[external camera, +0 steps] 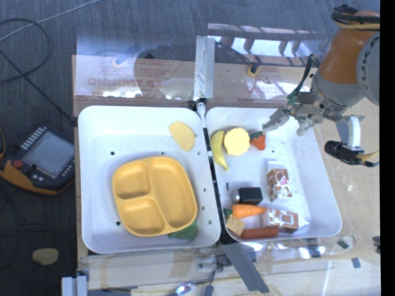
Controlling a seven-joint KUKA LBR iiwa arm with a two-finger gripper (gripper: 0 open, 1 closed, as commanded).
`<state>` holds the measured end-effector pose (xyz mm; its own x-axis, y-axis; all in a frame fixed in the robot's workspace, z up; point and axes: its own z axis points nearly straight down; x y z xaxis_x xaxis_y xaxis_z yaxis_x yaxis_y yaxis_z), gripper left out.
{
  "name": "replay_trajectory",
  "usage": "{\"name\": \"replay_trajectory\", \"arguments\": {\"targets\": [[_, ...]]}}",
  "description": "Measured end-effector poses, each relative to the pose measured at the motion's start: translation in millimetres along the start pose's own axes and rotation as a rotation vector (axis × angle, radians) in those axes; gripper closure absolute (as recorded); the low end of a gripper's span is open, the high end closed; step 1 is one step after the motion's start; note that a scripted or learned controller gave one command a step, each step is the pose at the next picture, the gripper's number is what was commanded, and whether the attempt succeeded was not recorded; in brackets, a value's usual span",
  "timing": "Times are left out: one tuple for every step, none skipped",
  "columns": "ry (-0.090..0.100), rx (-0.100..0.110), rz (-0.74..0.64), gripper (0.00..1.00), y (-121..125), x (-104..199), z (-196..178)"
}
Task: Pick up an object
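The pincer (285, 117) hangs over the right bin (321, 165); I cannot tell its state. Nearby sit one yellow disc (236, 141), one banana (217, 148), two cartons (278, 184).

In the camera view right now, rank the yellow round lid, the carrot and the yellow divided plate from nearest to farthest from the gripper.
From the gripper, over the right bin's far side:
1. Yellow round lid, right bin, far end.
2. Carrot, right bin, near end.
3. Yellow divided plate, left bin.

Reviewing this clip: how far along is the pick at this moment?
Nothing looks picked yet: the banana, carrot and cartons lie in the right bin, the yellow tray in the left. The gripper hangs over the right bin's far corner, nothing visible between its fingers. Descent, grasp and lift remain.
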<state>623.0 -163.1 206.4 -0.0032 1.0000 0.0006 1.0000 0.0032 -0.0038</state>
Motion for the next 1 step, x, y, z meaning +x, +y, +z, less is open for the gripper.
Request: {"name": "replay_trajectory", "arguments": {"targets": [[0.001,-0.002,0.000,0.00,-30.8,-40.6,113.2]]}}
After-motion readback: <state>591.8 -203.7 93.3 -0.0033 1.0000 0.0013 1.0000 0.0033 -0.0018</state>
